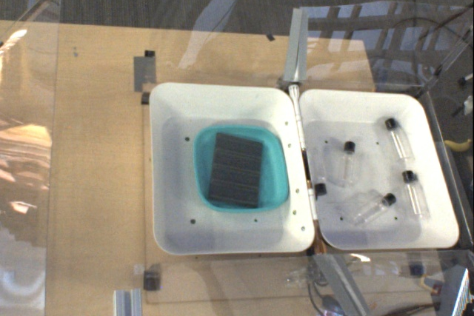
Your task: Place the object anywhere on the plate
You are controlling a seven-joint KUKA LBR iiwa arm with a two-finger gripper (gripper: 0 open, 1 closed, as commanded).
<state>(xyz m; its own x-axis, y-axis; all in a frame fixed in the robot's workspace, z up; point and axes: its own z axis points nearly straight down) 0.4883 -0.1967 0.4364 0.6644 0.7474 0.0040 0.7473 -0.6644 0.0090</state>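
A teal square plate sits in the left white bin. A dark grey ribbed rectangular block lies flat on the plate, near its middle, turned slightly off square. In the right white bin lie several clear vials with black caps, one at the back right, one near the middle, one at the right and one at the front.
A grey metal post runs back from the seam between the two bins. Small dark clamps stand on the wooden bench left of the bins. Metal framing and cables crowd the far right and the front right corner.
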